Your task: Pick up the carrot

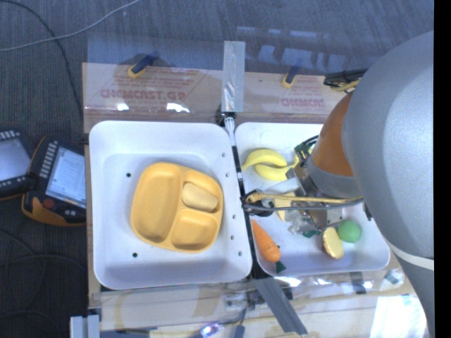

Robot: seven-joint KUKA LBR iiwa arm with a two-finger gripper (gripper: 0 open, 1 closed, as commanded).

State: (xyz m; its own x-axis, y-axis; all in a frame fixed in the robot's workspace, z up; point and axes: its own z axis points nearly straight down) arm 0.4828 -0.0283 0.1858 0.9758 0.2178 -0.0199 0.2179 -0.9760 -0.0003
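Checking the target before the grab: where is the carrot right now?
The carrot lies in the right bin, near its front-left corner, beside the divider, below the bananas.

Dark grey carpet [211, 13] is covering the floor, a black cable [49, 30] is trailing across it, and a handheld pendant [56, 182] is lying far from the fingers.
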